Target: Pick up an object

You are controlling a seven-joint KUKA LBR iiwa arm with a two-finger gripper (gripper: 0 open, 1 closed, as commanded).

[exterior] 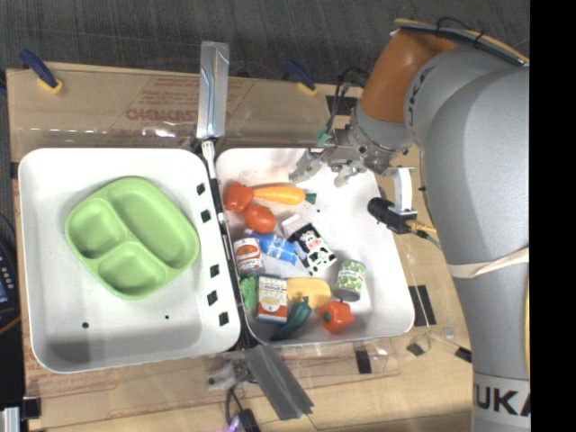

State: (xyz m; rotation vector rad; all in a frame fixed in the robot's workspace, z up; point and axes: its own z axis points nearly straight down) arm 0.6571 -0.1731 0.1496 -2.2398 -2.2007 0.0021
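Carrot [279, 193] | tip under fingers [310, 167] | toys [301, 273] overlapping, labels unreadable

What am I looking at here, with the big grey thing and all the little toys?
The big grey shape is a robot arm with an orange band, reaching in from the right. One camera looks down on it from above the bench. At its tip is a pincer, hovering above the right bin; nothing is seen between its fingers. That bin holds play food: a carrot, a tomato, small cans and cartons, and a red pepper. The left bin holds a green divided plate. The arm's job is to pick up one object.
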